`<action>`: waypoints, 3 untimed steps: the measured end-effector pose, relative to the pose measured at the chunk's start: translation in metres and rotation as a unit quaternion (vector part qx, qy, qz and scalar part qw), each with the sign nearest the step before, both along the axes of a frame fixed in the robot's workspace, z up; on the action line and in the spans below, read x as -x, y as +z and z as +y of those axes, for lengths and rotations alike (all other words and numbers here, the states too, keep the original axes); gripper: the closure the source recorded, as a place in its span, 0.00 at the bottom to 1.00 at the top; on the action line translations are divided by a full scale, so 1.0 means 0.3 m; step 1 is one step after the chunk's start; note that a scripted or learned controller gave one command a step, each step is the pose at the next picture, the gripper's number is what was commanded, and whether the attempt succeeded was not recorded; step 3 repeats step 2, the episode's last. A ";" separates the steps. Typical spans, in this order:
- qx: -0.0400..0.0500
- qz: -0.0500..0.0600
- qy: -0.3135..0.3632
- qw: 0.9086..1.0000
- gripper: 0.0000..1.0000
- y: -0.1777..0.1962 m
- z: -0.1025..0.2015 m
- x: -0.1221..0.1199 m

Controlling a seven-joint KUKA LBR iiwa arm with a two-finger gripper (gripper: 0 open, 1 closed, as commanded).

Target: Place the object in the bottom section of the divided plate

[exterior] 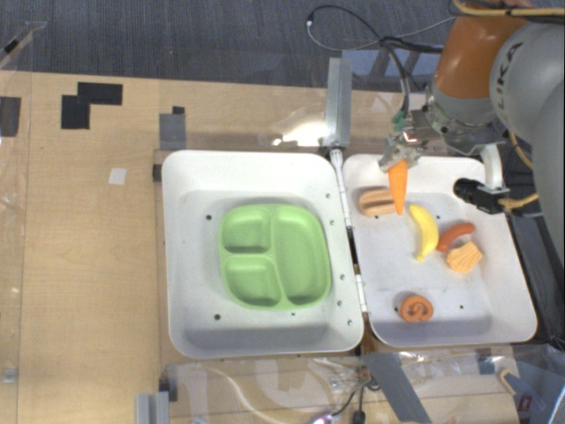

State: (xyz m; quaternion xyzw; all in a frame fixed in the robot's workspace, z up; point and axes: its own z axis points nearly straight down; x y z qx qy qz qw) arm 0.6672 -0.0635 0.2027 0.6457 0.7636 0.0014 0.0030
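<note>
The green divided plate (275,256) lies in the left white bin (190,325), with two small sections on its left side and one long section on its right. Over the back left of the right bin (494,321) my gripper (403,155) is shut on the top of an orange carrot (398,186). The carrot hangs point down, just above a hot dog bun (375,203). Plate and carrot are well apart, separated by the wall between the bins.
In the right bin lie a yellow banana (425,230), a red sausage (455,234), an orange chunk (464,257) and a small brown ring-shaped piece (417,307). A grey post (338,104) stands behind the bins' shared wall.
</note>
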 end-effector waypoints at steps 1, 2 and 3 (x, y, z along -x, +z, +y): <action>-0.001 0.001 0.064 0.998 1.00 -0.059 0.283 0.230; -0.001 0.001 0.063 0.998 0.00 -0.058 0.281 0.229; -0.001 0.001 0.063 0.998 0.00 -0.058 0.281 0.229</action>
